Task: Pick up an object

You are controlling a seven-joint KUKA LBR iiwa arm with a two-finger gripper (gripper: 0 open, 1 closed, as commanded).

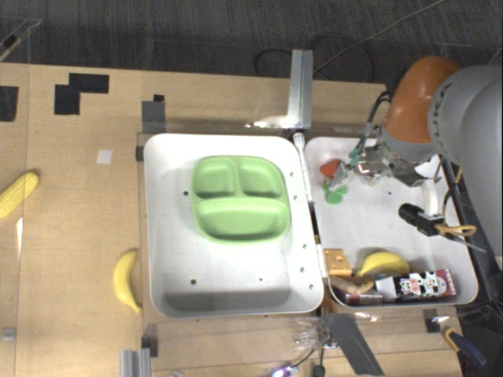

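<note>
Nearest, a banana point(383, 264) is lying along the right bin's point(393, 218) near wall. Farther back, the gripper point(346, 171) is hovering just right of a red object point(330, 167); grip state unclear.

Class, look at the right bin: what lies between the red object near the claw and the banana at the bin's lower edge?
In the camera view, a small green object lies just below the red object; then bare white bin floor reaches the banana.
</note>
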